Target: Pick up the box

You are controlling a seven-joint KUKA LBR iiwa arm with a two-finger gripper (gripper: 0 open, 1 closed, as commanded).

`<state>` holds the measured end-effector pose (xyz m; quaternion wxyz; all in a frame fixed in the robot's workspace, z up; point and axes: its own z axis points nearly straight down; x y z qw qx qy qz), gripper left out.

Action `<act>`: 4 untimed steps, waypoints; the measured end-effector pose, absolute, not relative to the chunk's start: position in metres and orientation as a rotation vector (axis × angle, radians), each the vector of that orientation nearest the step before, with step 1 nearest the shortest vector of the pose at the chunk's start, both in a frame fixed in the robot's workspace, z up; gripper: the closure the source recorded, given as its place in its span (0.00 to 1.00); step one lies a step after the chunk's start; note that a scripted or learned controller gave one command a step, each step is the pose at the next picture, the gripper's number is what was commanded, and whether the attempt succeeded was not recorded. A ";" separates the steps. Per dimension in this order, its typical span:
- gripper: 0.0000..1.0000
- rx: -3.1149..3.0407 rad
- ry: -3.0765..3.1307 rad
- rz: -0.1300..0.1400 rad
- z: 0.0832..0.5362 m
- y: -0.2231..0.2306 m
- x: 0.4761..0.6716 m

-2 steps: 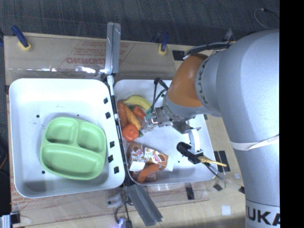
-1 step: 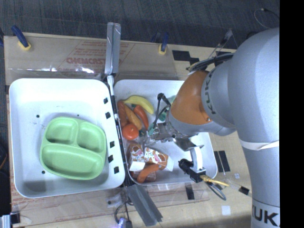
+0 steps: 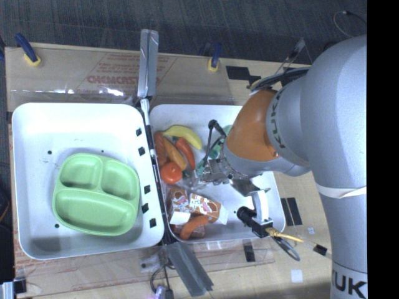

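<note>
The box (image 3: 194, 206), white with orange and brown print, lies flat near the front left corner of the right bin (image 3: 274, 185). My gripper (image 3: 202, 171) hangs low over the middle of that bin, just behind the box's far edge and beside the tomato (image 3: 171, 172). The orange-banded wrist covers most of the gripper from above. Nothing is visibly held.
A banana (image 3: 182, 133), long orange and red toy vegetables (image 3: 176, 152) and the tomato crowd the right bin's left side. Another orange-brown piece (image 3: 193, 227) lies in front of the box. A green divided plate (image 3: 96, 194) sits in the left bin (image 3: 37, 129).
</note>
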<state>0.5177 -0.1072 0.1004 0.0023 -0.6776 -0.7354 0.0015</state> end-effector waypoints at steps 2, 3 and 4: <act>1.00 -2.978 -0.986 0.007 0.091 -0.118 0.555; 1.00 -3.051 -0.732 0.005 0.102 -0.092 0.485; 1.00 -3.098 -0.500 0.007 0.209 -0.039 0.574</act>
